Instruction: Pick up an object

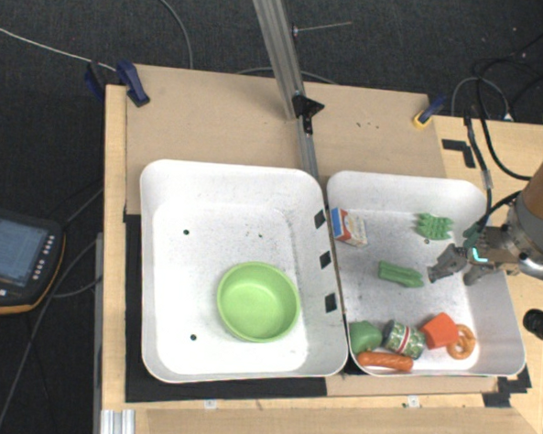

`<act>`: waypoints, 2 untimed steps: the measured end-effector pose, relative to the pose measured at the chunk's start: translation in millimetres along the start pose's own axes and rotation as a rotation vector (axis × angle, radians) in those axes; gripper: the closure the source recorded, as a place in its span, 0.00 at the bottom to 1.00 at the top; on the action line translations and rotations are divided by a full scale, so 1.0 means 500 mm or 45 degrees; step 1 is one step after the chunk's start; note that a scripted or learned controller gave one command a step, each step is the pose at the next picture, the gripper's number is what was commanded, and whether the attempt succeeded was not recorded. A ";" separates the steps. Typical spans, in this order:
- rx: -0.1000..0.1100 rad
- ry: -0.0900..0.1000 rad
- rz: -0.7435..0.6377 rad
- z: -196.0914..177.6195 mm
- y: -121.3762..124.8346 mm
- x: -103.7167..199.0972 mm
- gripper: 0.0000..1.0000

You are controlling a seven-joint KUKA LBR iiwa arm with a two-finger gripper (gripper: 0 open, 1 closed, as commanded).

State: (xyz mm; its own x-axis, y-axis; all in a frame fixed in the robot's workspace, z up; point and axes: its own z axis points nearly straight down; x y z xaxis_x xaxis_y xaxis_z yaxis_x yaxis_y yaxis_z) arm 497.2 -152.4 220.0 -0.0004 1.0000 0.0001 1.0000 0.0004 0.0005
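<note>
Hovering over the right side of the right bin (511,350), the claw (458,272) sits at the right-middle of the frame with its two dark fingers spread apart and nothing between them, so it's released for sure. Just to its left, near but not touching, lies a flat green block (401,274), roughly in the middle of that bin. Up above that, toward the bin's upper right, there's a lighter green knobbly piece (433,226). A small red and white carton (349,227) sits at the bin's upper left, close to the wall between the bins.

Most of the stuff is piled along the bottom edge of the right bin: a green rounded thing (365,336), a small can (403,339) lying on its side right beside it, a carrot-looking orange piece (385,361) below those two, and an orange block (440,331) with an orange ring (463,343) touching it on the right.

Left bin (162,214) has just a light green bowl (258,301) sitting upright, lower-center. Both bins rest on the tan surface (223,108).
</note>
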 end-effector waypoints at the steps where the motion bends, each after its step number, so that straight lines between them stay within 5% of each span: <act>1: 0.000 0.000 0.000 0.000 0.000 0.000 0.00; 2: 0.007 0.002 0.000 0.125 0.001 0.003 0.00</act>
State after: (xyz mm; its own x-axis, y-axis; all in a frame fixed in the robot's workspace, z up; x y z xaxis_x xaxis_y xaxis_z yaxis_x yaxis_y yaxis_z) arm 497.8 -150.8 157.5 -0.0003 1.0000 0.0013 1.0000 0.0003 -0.0052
